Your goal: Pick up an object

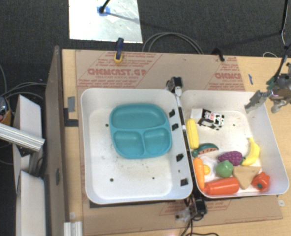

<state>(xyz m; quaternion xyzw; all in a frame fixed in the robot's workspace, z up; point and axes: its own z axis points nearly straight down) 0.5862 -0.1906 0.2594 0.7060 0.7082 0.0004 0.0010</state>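
We see the gripper (pixel 263 101) at about three o'clock, hanging over the far right corner of the right bin (pixel 276 146). Its fingers (pixel 252 102) are spread apart with nothing between them.

Just below it, toward seven o'clock, a small black-and-white cow toy (pixel 212 119) lies in the upper part of that bin. Beside the divider, at nine o'clock from the bin's middle, lies a yellow corn cob (pixel 191 133), with a watermelon slice (pixel 206 149) and an orange carrot (pixel 198 170) beneath it. At five o'clock we find a banana (pixel 252 152), purple grapes (pixel 231 157), a green fruit (pixel 224 169), a tan wedge (pixel 245 175), a red sausage-shaped piece (pixel 222 186) and a red pepper (pixel 261 181).

The left bin (pixel 99 181) holds a teal divided plate (pixel 139 131), well apart from the gripper. Both bins rest on the tabletop (pixel 150 70).
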